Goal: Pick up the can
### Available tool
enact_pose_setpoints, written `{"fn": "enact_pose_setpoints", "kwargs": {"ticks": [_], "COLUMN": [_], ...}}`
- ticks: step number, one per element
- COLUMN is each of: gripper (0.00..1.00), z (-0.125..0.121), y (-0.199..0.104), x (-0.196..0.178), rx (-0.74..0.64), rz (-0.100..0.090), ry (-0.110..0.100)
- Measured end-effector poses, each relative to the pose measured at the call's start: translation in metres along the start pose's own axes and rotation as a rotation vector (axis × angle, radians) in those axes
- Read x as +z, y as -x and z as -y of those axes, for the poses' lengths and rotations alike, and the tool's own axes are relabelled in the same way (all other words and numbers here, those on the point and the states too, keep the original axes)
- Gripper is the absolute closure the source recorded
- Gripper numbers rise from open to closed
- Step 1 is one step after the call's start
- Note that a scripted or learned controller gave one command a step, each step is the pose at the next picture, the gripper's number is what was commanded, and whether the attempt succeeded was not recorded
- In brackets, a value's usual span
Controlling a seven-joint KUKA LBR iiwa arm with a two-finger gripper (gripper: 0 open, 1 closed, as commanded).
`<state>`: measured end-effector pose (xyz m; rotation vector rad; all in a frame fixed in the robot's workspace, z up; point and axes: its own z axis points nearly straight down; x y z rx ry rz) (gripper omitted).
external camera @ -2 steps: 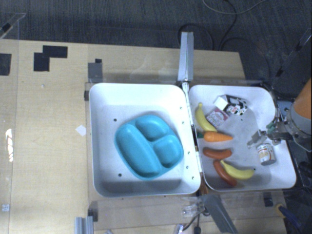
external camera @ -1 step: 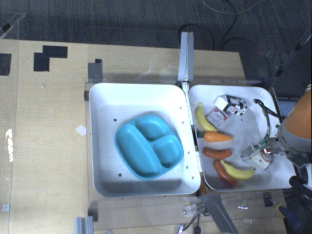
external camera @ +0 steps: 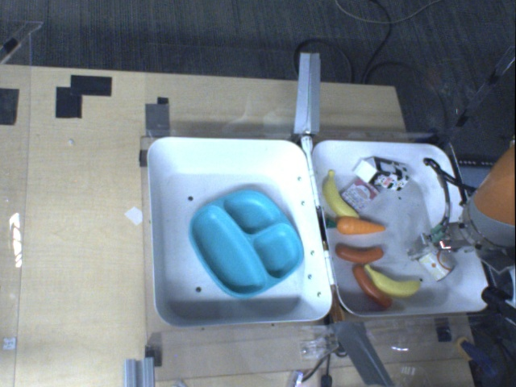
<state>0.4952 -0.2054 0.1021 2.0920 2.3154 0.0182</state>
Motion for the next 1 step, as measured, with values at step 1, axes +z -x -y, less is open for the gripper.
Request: {"fn": "enact_pose_setpoints", "kwargs": {"ticks": [1], "gripper": [1.00], "z": [-0.0015], "y": [-0.0510], "x": [-0.1222], "rx": [0.183], "rz": [-0.004], "ry": [-0.017]}}
